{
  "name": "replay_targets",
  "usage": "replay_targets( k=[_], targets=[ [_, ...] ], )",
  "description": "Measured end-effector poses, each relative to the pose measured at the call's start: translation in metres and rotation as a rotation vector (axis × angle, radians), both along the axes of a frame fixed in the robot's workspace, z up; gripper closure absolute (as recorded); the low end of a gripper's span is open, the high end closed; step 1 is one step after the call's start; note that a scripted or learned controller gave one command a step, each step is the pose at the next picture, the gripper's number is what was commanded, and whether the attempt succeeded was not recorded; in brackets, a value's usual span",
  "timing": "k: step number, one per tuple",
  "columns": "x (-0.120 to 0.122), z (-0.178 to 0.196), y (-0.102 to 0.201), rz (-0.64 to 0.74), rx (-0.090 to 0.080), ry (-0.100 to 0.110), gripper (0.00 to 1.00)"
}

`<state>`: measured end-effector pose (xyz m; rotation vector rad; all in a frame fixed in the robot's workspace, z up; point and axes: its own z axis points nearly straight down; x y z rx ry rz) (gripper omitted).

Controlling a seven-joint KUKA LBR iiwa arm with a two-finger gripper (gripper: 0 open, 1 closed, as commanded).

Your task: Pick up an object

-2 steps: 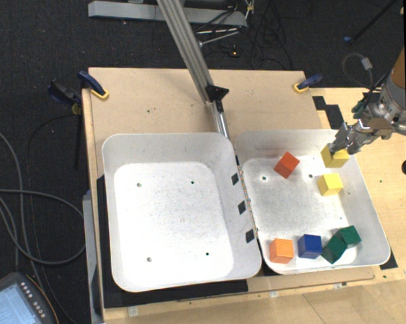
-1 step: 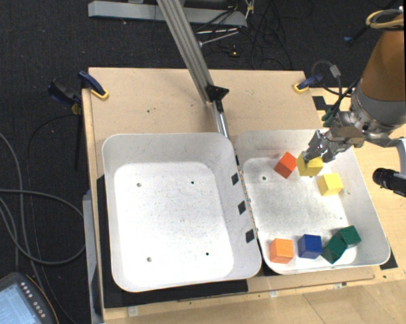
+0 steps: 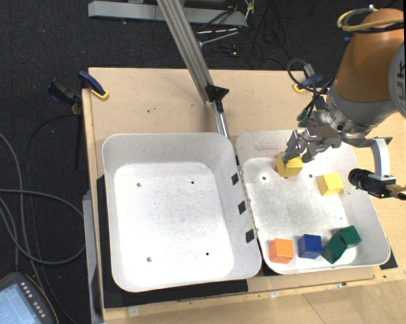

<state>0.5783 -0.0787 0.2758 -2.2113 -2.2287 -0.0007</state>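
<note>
My gripper [image 3: 298, 155] hangs over the upper left part of the right bin [image 3: 364, 205]. A yellow block [image 3: 290, 166] lies directly under its tip, partly covered by it, with a small red piece [image 3: 281, 172] showing at the block's lower left edge. Whether the block is on the bin floor or lifted off it cannot be made out. A second yellow block [image 3: 330, 183] rests alone to the right. Along the bin's near edge stand an orange block [image 3: 281, 249], a blue block [image 3: 310, 246] and two green blocks [image 3: 342, 243] touching each other.
The left bin [image 3: 115, 214] lies beside the right one, their rims meeting at the middle. A slanted metal pole [image 3: 189, 49] crosses the bench's back edge. A black fitting [image 3: 370, 180] on the arm overhangs the right bin's right rim.
</note>
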Motion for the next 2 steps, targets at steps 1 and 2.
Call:
replay_targets(
  k=[1,2],
  targets=[
    [-0.005,0.0,0.054,0.001,0.0,0.001,1.0],
    [-0.01,-0.024,0.106,0.001,0.0,0.003,1.0]
  ],
)
